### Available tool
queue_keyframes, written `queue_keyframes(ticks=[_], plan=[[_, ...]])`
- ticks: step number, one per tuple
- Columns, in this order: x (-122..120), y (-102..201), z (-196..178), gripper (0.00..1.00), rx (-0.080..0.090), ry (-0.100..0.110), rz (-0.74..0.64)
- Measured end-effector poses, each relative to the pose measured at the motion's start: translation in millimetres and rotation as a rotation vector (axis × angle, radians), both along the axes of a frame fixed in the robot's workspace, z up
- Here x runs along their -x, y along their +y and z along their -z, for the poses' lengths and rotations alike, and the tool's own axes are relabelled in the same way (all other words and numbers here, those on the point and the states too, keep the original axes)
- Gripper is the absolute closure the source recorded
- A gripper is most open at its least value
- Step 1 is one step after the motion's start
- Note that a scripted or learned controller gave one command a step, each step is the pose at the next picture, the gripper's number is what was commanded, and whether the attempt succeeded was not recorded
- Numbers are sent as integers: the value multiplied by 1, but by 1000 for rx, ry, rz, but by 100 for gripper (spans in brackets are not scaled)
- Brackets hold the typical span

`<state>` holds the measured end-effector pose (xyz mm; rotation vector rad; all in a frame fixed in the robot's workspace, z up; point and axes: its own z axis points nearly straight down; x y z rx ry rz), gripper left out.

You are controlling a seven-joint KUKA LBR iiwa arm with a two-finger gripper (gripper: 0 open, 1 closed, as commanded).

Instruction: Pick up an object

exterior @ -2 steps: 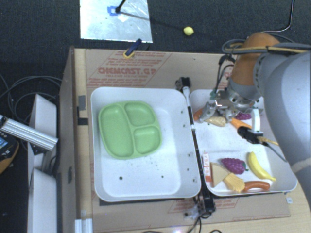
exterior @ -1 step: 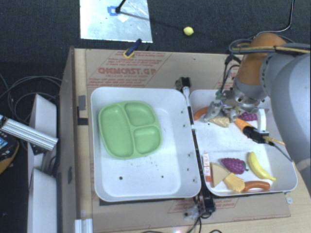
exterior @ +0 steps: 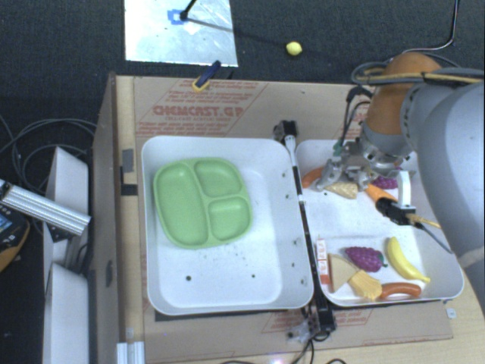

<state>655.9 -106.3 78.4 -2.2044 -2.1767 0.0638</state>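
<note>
bench (exterior: 197, 105): brown, printed | on it: left bin (exterior: 220, 294), right bin (exterior: 447, 279), touching

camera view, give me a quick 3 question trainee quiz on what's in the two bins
1. True or false: the green divided plate lies in the left bin.
2. Which item lies beside the banana in the right bin? A) purple grapes B) a blue cup C) a spoon
3. Fill in: the gripper is over the ____ end of the right bin, by the cheese-coloured wedge.

Key: 1 true; 2 A; 3 far
</note>
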Motion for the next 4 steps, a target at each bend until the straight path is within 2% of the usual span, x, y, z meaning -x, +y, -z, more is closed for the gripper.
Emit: queue_keyframes(ticks=[1,2,3,4], plan=[[0,6,0,0,7,-3,2],[-1,-7,0,0,-18,3,-6],[-1,-1,0,0,-2,-2,-2],[-1,-2,0,0,-3,-1,-2]])
